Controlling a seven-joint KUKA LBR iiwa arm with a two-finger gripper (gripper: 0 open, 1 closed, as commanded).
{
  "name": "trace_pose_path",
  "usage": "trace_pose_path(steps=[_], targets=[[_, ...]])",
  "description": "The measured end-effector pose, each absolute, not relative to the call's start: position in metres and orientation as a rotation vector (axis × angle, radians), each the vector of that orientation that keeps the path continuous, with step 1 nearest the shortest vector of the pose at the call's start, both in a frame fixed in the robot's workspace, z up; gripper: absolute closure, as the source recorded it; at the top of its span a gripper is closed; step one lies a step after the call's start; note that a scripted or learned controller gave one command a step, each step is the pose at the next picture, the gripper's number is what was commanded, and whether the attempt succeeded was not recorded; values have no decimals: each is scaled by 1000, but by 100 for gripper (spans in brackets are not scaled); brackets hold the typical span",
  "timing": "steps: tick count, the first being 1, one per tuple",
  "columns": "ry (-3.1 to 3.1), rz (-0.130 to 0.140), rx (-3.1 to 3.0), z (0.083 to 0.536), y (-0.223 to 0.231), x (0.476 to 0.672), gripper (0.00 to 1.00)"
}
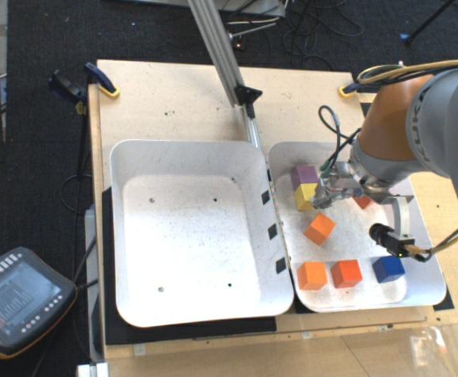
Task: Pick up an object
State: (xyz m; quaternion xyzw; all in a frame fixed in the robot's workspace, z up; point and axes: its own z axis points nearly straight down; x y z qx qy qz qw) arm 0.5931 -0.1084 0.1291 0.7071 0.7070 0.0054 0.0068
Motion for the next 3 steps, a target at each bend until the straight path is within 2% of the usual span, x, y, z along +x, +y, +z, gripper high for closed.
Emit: trace_pose_path(steps=[1,2,3], targets=[[2220,6,2214,192,-107,592,100],[2220,6,2215,235,-107,594,100],[2229,2,2214,229,-62,601,100]])
